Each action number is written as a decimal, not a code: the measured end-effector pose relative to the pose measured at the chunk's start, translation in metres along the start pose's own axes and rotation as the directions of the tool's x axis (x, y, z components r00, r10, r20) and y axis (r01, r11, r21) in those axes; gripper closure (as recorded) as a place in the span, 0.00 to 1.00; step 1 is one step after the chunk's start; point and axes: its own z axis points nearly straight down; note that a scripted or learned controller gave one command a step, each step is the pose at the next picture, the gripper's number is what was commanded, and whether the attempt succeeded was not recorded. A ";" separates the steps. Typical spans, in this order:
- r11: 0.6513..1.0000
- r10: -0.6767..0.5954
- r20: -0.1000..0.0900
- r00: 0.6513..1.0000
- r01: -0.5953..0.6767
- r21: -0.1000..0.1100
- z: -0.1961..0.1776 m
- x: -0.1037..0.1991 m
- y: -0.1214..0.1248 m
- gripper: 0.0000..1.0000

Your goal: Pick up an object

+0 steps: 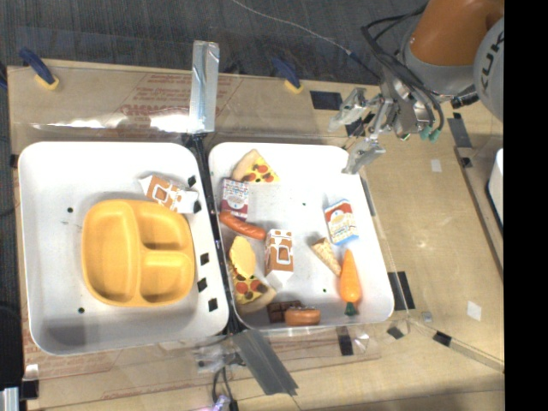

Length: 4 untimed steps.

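The right bin (300, 165) holds several toy foods: a pizza slice (254, 168), a small red-and-white carton (235, 198), a sausage (244, 227), a brown-and-white carton (279, 251), a blue-topped carton (340, 222), a carrot (349, 281) and a sandwich piece (243, 272). My gripper (358, 134) hangs over the bin's far right corner, above the rim. It is open, with nothing between its fingers. The blue-topped carton is the closest object, lying below it in the picture.
The left bin (51, 178) holds a yellow divided tray (137, 251) and an orange-and-white carton (167, 193) by its far right edge. A sausage (301, 317) and a dark block (281, 309) lie at the right bin's near edge. Cables trail from the wrist.
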 end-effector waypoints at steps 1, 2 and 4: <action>0.945 0.327 -0.005 0.945 -0.327 0.000 0.135 0.051 0.040 0.00; 0.929 0.370 0.003 0.929 -0.370 -0.002 0.182 0.099 0.083 0.00; 0.979 0.204 -0.003 0.979 -0.204 -0.002 0.193 0.177 0.071 0.00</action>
